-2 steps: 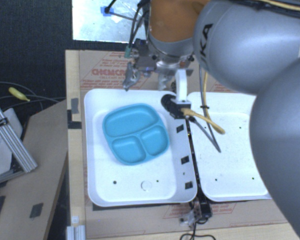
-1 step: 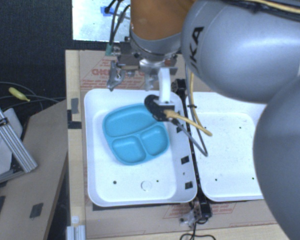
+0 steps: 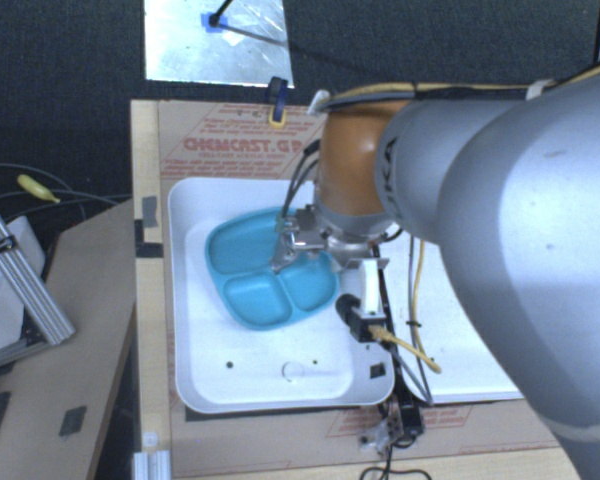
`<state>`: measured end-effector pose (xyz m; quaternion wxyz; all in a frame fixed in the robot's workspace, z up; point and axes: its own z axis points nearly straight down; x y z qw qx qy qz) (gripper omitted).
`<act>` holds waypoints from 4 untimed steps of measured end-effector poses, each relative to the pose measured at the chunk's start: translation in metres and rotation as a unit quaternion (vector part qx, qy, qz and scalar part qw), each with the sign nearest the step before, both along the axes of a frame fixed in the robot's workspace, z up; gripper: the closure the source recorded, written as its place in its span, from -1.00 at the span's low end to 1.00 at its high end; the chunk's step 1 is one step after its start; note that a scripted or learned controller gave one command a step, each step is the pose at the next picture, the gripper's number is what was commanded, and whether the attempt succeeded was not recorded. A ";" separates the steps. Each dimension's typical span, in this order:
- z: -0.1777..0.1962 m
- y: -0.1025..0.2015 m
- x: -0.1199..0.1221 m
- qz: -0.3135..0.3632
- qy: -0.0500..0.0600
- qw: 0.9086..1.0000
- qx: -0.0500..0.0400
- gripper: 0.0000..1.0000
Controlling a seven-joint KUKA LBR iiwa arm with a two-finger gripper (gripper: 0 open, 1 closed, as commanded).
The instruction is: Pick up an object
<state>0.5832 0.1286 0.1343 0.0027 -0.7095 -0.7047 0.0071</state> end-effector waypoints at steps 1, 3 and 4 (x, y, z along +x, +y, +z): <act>0.020 0.006 0.004 0.004 -0.008 1.000 0.004 1.00; 0.215 0.041 -0.074 0.007 -0.012 1.000 0.005 1.00; 0.350 0.065 -0.075 0.007 -0.015 1.000 0.007 1.00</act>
